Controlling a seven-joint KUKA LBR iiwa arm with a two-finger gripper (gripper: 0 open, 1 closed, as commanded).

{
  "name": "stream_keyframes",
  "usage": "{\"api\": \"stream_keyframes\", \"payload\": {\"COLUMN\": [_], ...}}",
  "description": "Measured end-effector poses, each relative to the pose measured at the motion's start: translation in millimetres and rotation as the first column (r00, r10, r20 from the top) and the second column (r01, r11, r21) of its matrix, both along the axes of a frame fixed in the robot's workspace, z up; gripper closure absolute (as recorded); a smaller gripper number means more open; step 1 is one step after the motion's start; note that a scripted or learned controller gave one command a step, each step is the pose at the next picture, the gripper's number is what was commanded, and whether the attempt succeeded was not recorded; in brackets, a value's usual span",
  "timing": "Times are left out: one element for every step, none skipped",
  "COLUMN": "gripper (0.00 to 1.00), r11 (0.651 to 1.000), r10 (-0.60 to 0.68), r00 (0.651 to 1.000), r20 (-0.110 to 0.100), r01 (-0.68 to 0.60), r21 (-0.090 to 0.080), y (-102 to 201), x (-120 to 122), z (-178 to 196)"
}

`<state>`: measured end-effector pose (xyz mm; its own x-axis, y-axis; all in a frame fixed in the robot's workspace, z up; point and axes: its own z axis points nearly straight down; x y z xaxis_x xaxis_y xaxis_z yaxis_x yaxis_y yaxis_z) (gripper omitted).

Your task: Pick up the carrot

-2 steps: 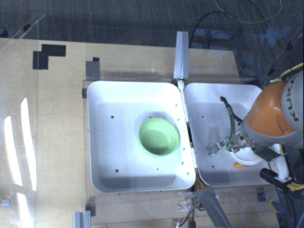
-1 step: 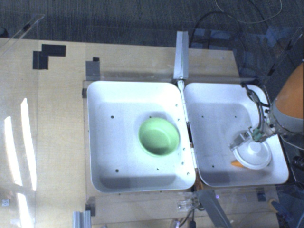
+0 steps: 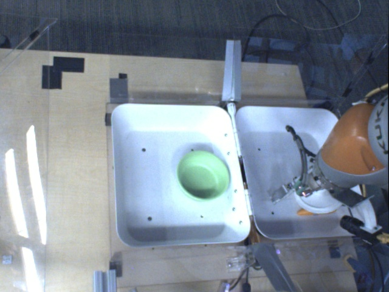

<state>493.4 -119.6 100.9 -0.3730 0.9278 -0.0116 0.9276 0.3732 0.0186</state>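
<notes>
The carrot (image 3: 304, 212), an orange sliver just beneath the tool (image 3: 292, 189), is probably light, stiff and smooth, best pinched mid-length; the tool's state I cannot tell.

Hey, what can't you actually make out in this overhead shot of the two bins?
- Carrot: just an orange sliver under the wrist in the right white bin; the arm covers the rest.
- Two-finger gripper: small and blurred, so finger state is unclear.
- Round white object: half hidden by the arm.
- Green plastic bowl: its inside is washed out.
</notes>
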Motion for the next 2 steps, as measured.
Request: {"api": "stream_keyframes", "payload": {"gripper": [0.00, 0.00], "r11": [0.972, 0.997], "r10": [0.235, 0.082], "r00": [0.972, 0.997], "r20": [-0.013, 0.006], "r01": [-0.235, -0.082], "r21": [-0.001, -0.006], "y": [-46.7, -1.3], "x": [-3.9, 1.3], "z": [35.6, -3.5]}}
